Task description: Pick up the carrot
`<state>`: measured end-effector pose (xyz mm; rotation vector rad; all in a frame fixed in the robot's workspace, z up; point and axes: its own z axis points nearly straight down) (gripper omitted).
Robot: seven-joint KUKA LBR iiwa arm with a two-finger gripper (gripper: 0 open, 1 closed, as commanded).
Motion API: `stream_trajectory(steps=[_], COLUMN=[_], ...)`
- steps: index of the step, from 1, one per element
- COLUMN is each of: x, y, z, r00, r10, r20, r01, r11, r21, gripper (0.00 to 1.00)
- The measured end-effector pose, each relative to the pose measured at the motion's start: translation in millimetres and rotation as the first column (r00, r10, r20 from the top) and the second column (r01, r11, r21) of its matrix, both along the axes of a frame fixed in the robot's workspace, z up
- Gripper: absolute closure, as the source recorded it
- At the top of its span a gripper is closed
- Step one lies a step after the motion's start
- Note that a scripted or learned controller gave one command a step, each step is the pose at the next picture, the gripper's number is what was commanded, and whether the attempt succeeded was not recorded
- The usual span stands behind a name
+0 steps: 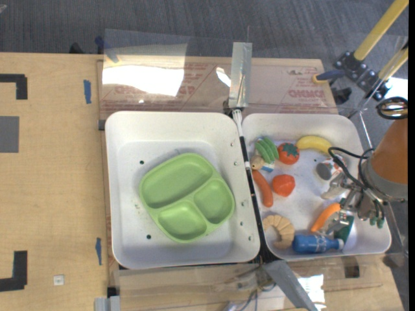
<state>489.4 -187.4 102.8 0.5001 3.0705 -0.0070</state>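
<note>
The small orange toy carrot (324, 216) was seen in the right-hand white bin (305, 124), lying tilted near that bin's lower right part. The hand (343, 214) was found right over it, its metal parts and dark cables crowded against the carrot's right end; whether the carrot was grasped or the hand was released could not be told from this slanted look. A blue plastic bottle (316, 243) was laid on its side just below the carrot, close under the hand. A tan croissant-shaped toy (279, 227) was placed to the carrot's left, near the bottle's end. Further left, a long orange-red sausage-like toy (262, 188) was stretched along the bin's left wall, with a round red tomato toy (283, 184) beside it. Higher up, a green leafy toy (266, 150), a red strawberry-like toy (288, 153) and a yellow toy banana (314, 143) were lined across the bin. In the left white bin (123, 173), a green divided plastic plate (187, 196) was resting, well apart from it all.
</note>
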Motion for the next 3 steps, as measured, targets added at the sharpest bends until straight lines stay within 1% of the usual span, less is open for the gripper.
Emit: stream_trajectory(steps=[1,2,3], x=[2,2,-1], y=[30,42,35], z=[-9,-9,-11], r00=[0.971,0.969,0.902], r10=[0.237,0.246,0.432], r20=[0.007,0.007,-0.006], r01=[-0.237,-0.246,-0.432], r11=[0.971,0.969,0.902], r21=[-0.010,-0.010,-0.008], gripper=[0.00,0.00,0.00])
